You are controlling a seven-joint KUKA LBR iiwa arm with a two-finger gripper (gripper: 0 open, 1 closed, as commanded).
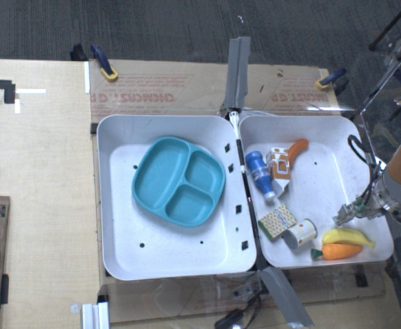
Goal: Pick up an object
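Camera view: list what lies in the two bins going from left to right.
Blue divided plate → blue bottle → patterned packet → small white can → banana, with the tool just above it.

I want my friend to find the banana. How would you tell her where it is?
Look in the right bin, down at its near right corner. The banana lies there, just above the carrot. It is the yellow curved one; the carrot is orange.

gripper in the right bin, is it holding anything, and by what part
Nothing is held: the gripper hangs over bare floor of the right bin, just above the banana.
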